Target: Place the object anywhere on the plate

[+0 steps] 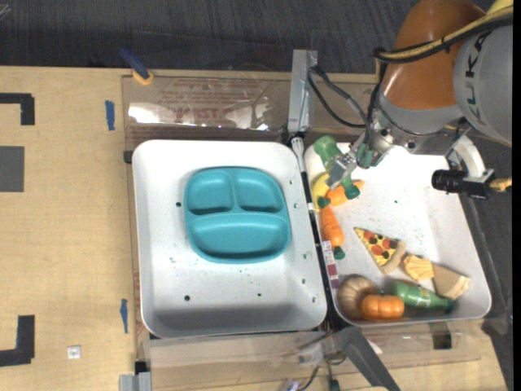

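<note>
Task not yet done: the teal plate carries nothing. End effector, at 2 o'clock from it, hovers over toy food; finger state cannot be told.

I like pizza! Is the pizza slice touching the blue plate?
Apart. The camera view shows the pizza slice in the right bin, the plate in the left bin, bin walls between.
</note>
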Available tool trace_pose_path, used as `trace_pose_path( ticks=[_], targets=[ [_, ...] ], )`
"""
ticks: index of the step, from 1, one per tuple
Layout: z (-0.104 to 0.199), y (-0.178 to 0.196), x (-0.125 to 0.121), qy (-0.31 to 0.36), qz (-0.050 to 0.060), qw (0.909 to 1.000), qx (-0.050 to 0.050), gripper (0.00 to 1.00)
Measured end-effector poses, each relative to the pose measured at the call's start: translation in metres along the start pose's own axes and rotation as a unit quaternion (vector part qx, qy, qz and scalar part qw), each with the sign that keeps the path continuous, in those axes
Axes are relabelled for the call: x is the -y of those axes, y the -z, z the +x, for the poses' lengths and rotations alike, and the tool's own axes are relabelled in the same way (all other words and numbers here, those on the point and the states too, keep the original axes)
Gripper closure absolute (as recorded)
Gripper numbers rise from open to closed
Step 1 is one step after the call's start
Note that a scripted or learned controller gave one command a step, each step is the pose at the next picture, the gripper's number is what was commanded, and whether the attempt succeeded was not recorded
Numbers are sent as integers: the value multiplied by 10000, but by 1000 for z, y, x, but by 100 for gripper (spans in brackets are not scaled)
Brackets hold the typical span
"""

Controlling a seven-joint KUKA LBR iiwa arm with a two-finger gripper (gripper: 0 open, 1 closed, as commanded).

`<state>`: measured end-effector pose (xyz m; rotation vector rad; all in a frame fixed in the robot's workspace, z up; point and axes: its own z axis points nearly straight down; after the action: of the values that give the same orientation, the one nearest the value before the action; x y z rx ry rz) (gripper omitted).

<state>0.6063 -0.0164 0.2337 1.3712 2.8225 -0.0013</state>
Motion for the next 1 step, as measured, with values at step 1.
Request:
trace_pose_path(
  ticks=[1],
  targets=[
    [-22, 162, -43, 1335, -46, 9910, 35, 100]
  ],
)
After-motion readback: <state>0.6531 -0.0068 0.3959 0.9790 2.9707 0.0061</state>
